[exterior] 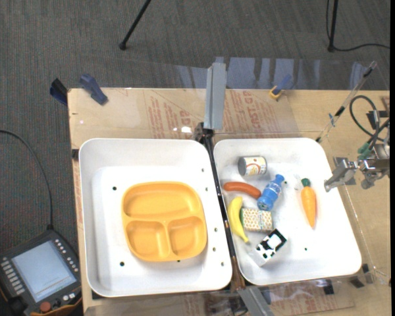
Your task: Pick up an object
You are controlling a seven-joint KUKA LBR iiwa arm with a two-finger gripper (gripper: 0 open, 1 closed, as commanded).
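Near edge, left corner: pendant (36, 275), screen lit, nothing legible.

Left bin (92, 157): yellow tray (163, 220) with three compartments, at centre.

Right bin (329, 242), near to far: black-and-white carton (270, 245) toward the near edge; patterned packet (257, 219) touching a banana (236, 216) by the left wall; carrot (309, 204) toward the right wall, apart from the rest; blue bottle (271, 193); sausage (241, 189); can (253, 166) on its side near the far edge, label unreadable.

Gripper (342, 174) at the right bin's right wall, above the carrot; cannot tell its state.

Bench (151, 110), far edge: reversed red print, unreadable.
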